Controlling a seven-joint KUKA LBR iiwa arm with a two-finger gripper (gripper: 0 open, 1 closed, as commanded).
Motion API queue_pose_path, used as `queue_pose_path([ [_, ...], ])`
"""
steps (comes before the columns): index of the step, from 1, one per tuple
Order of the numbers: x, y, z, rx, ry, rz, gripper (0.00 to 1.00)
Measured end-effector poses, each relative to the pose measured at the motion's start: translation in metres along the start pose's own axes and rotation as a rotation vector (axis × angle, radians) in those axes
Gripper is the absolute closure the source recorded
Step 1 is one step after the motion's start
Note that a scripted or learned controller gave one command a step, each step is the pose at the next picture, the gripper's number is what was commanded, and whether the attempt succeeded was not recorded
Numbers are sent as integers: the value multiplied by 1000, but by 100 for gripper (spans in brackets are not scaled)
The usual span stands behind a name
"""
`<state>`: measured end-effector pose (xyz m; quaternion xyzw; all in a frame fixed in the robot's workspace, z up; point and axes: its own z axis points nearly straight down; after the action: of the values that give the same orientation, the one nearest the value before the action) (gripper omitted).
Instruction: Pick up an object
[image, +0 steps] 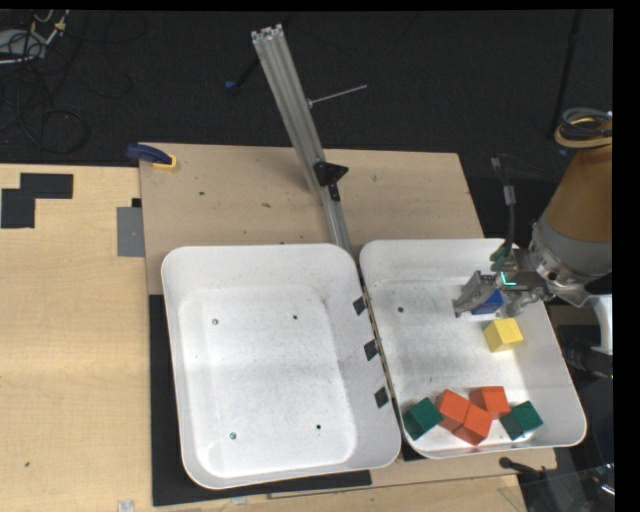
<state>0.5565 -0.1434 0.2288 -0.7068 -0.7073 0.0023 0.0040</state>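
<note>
Pincer (478, 298) over blue block (488, 303), grip unclear, block perhaps half hidden.

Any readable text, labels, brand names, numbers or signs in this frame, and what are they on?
None can be read.
The blocks in the right bin, including the yellow block, have plain faces.
The left bin, the arm's orange band and the claw bear no legible marking at this resolution.

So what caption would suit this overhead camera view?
Robot arm's gripper over a blue block in the right bin, near yellow, orange and green blocks.
</note>
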Motion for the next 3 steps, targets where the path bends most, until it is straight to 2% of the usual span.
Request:
queue_pose_path([
  [1, -1, 1, -3, -6, -1, 3, 0],
  [2, -8, -5, 57, 1, 0, 2, 0],
  [3, -15, 0, 109, 0, 0, 2, 0],
])
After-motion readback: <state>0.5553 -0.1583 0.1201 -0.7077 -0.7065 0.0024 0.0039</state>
